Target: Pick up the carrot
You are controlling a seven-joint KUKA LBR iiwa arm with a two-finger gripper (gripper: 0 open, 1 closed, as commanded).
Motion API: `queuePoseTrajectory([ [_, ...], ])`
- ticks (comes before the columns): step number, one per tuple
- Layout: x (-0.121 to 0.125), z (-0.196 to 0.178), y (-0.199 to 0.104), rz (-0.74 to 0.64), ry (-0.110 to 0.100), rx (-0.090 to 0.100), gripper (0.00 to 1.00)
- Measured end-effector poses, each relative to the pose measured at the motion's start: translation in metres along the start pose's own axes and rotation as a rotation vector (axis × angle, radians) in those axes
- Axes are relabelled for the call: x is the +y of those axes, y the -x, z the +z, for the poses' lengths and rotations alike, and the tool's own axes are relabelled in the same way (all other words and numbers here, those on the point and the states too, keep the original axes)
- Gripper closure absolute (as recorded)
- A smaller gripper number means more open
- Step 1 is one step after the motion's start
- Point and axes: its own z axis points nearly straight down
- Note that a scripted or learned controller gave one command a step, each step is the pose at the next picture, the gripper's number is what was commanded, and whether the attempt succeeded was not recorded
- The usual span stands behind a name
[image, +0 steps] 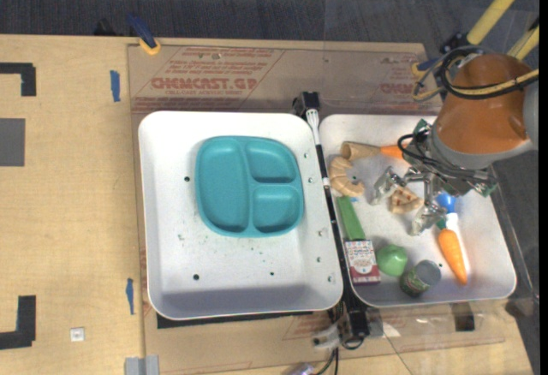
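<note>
While the arm [484, 108] reaches in over the right bin [505, 279], the gripper [411, 193] hangs low among the clutter in that bin's upper half, and whether its jaws are open or shut I cannot tell, since the metal parts blur into the objects beneath them; nothing can be seen held between them. Just to the right of the jaws and slightly nearer the front of the bin lies the carrot [453, 253], orange with a pale green top, resting on the bin floor with its tip pointing toward the front right corner, apart from the gripper. Left of the jaws sit some tan, bread-like pieces [347, 172], and below those a green stick [348, 217] runs along the bin's left wall down to a small red and white carton [363, 262]. Toward the front from the jaws are a green ball [393, 260] and a dark round can [419, 277], close together. Well to the left of the jaws, in the left bin [171, 279], a teal divided plate [250, 185] lies flat.
</note>
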Motion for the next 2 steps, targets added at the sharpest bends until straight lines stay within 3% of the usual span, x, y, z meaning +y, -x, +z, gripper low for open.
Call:
queuePoseTrajectory([
  [1,-0.06,0.003,0.051,0.067,-0.002,-0.001,0.0],
  [2,-0.06,-0.011,0.053,0.071,-0.005,-0.011,1.0],
])
